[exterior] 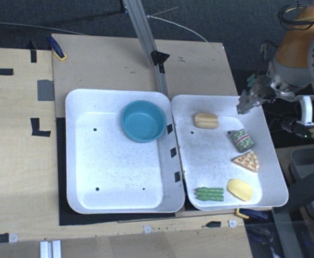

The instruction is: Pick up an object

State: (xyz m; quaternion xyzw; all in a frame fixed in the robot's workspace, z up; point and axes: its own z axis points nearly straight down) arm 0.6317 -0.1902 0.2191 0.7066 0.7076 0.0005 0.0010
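Note:
The right bin (210, 149) holds a tan bread roll (206, 120) near its back, a green patterned packet (242, 140) at its right side, a pizza slice (246, 161) below that, a yellow lemon-like piece (239, 189) at the front right and a green bean pod (209, 194) at the front. The gripper (246, 103) hangs over the bin's back right corner, right of the bread roll and above the packet. Nothing shows between its fingertips.
The left bin (103, 165) holds a blue bowl (143, 121) at its back right. A slanted metal pole (146, 36) rises from between the bins toward the top. The arm's orange band (296, 42) is at the right edge.

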